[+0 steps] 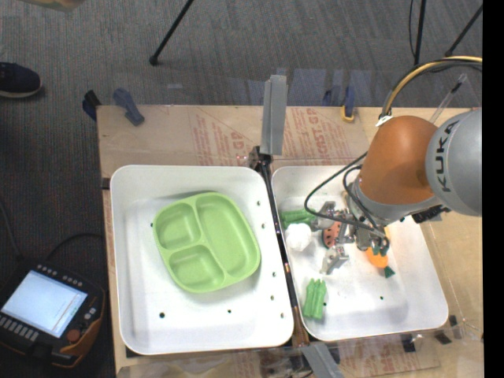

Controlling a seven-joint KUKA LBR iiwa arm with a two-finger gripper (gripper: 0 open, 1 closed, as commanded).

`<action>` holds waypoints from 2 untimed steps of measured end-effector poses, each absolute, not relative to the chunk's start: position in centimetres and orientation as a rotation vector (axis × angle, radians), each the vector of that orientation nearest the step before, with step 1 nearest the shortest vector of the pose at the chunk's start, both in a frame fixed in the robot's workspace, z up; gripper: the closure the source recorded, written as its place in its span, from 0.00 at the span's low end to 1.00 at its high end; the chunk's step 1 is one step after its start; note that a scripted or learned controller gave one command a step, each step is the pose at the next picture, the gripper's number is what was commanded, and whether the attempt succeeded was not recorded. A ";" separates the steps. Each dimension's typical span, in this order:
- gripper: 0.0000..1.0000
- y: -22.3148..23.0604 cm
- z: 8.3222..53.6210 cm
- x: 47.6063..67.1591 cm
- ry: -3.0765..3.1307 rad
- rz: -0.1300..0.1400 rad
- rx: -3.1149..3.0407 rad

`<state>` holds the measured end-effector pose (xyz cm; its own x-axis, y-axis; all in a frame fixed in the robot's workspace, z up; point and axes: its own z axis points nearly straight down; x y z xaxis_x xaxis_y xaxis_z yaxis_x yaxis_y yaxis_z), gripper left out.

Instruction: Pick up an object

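My gripper hangs low over the middle of the right bin, below the orange wrist band. Its two grey fingers stand apart, open, with nothing between them. A white ball lies just left of the fingers. Beyond the ball, a green piece rests against the bin's left wall. An orange carrot-like toy lies right of the gripper, partly under the wrist. A ribbed green piece lies nearer the front, below the gripper. A small reddish item shows at the upper finger; I cannot tell what it is.
The left bin holds a light green divided plate. A grey post stands at the back where the bins meet. Cables loop from the wrist over the right bin's back half.
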<state>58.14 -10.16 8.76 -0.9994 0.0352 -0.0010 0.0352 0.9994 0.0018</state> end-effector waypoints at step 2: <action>0.00 -11.1 8.8 59.6 3.137 0.003 -0.095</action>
